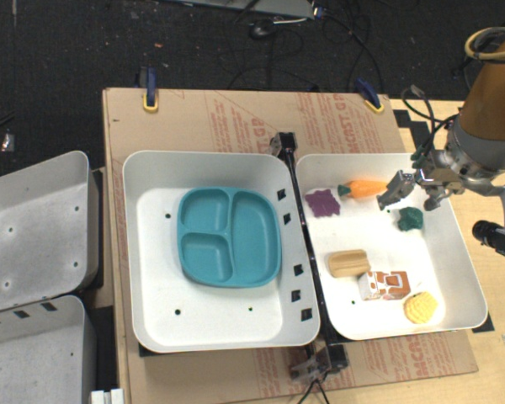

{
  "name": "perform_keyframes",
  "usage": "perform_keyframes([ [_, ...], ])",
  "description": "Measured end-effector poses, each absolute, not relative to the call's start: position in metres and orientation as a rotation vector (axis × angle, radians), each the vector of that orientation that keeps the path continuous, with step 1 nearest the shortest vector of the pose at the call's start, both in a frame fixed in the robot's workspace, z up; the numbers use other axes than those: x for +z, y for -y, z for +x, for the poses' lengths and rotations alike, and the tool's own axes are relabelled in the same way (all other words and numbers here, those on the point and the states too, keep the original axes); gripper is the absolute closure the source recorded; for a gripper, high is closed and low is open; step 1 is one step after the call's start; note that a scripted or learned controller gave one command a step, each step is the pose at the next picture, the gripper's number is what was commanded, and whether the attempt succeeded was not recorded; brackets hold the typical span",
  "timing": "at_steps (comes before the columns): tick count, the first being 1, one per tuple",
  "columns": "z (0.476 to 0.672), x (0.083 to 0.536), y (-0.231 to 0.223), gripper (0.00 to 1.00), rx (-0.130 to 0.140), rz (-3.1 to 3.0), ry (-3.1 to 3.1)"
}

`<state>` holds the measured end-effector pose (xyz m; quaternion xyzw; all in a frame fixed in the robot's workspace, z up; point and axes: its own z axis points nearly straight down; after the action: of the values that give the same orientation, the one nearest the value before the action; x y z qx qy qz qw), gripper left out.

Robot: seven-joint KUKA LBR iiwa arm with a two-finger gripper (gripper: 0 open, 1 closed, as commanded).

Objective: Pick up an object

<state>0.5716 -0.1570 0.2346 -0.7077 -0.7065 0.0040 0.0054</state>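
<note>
Even, bright overhead light washes the two white bins almost to glare, shadows stay soft and short, the dark floor looks grainy, and focus is slightly soft.

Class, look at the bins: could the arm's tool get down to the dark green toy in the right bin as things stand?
Probably yes. The tool hangs open just above the green toy, which lies apart from the carrot, with nothing over it.

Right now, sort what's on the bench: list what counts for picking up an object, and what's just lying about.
For the job: gripper, open above the right bin; carrot; purple piece; green piece; tan block; small carton; yellow round piece.

Lying about: teal divided plate in the left bin; yellow clamps.
</note>
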Motion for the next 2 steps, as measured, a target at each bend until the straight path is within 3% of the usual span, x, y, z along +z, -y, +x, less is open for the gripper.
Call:
perform_keyframes([
  [1,0.574,0.242,0.156,0.0,0.0,-2.22,2.223],
  [2,0.583,0.184,0.153,0.0,0.004,-2.218,2.22],
])
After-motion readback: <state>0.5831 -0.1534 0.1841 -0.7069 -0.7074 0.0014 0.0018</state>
